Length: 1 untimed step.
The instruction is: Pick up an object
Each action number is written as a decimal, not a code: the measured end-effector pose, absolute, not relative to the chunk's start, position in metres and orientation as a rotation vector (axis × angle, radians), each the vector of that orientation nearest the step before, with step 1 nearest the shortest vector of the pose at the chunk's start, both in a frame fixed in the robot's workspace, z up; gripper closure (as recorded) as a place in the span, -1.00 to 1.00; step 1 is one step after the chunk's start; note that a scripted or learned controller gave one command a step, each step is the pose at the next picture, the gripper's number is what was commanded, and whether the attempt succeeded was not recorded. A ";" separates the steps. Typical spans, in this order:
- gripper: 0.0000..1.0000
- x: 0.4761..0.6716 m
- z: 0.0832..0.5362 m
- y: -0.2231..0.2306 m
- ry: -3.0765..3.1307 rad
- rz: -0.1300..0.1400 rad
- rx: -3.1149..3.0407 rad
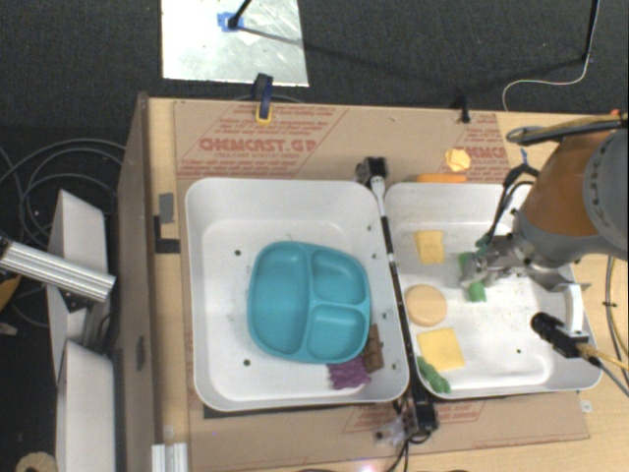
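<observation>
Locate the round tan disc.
In the camera view the disc lies in the right bin, near its left wall, between a small yellow square above and a larger yellow square below. The gripper is to its upper right.

the arm (580, 200) is cut off by the right edge, so its upper links go unseen. its wrist covers part of the right bin's (511, 377) far wall and floor. the gripper (479, 271) is small and dim, too unclear to tell how its fingers stand, or if they touch the green block (476, 290) just beside them. the purple thing (345, 374) and brown thing (373, 352) are partly tucked under the plate's (310, 301) rim, their shapes unclear. the green piece (433, 377) lies half under the yellow square (441, 347). an orange item (441, 177) peeks over the far wall, mostly hidden.
</observation>
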<state>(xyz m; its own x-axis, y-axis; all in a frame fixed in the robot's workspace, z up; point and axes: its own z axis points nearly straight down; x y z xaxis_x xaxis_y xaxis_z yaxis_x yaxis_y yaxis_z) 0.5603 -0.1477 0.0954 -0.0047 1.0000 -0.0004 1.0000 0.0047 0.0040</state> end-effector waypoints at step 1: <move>1.00 0.605 0.173 -0.088 2.229 0.015 2.203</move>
